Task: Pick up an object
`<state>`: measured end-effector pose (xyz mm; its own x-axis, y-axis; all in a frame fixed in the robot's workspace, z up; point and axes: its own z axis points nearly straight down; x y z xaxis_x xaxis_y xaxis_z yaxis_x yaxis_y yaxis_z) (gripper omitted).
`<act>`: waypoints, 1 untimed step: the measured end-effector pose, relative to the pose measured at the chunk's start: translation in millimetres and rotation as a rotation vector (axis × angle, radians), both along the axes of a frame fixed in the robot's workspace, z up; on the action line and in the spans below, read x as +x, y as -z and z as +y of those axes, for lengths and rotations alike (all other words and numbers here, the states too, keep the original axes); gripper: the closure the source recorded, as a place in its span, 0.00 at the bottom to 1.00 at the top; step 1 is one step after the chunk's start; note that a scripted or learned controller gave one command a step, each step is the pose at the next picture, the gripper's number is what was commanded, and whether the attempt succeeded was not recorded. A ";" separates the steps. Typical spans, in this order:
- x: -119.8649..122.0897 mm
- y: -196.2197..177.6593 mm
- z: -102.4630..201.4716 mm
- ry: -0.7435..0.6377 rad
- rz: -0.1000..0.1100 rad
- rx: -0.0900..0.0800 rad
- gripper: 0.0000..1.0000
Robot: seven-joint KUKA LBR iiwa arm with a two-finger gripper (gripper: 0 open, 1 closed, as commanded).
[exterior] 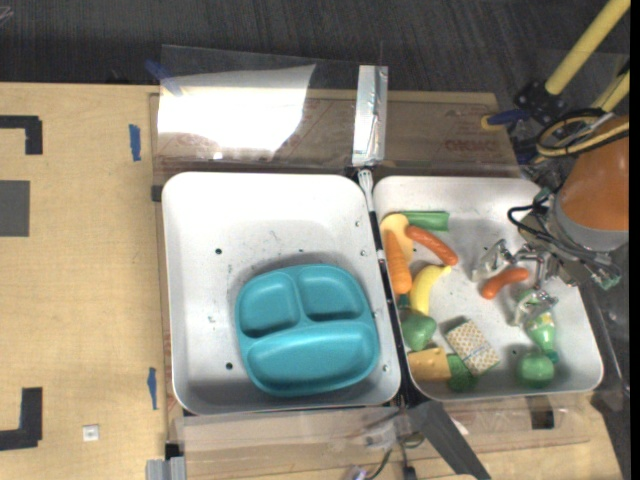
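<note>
step: grasp try in right bin point(590, 368) | pincer point(510, 273) low over small orange piece point(500, 283) right of banana point(428, 288), fingers straddling it, narrow, grip unconfirmed | next: close fully, lift straight, check hold

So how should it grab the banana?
Probably across the middle of the banana, coming straight down from above. It lies flat and curved in the right bin, narrow across its width. Toys crowd its left side and ends, so a side approach looks blocked.
</note>
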<state>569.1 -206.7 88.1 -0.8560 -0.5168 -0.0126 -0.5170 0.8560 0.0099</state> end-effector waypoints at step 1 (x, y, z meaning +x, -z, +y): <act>-27.9 -0.9 17.5 0.099 -0.003 -0.014 0.00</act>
<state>541.2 -189.2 89.0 -0.9030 -0.4295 -0.0092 -0.4295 0.9031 -0.0038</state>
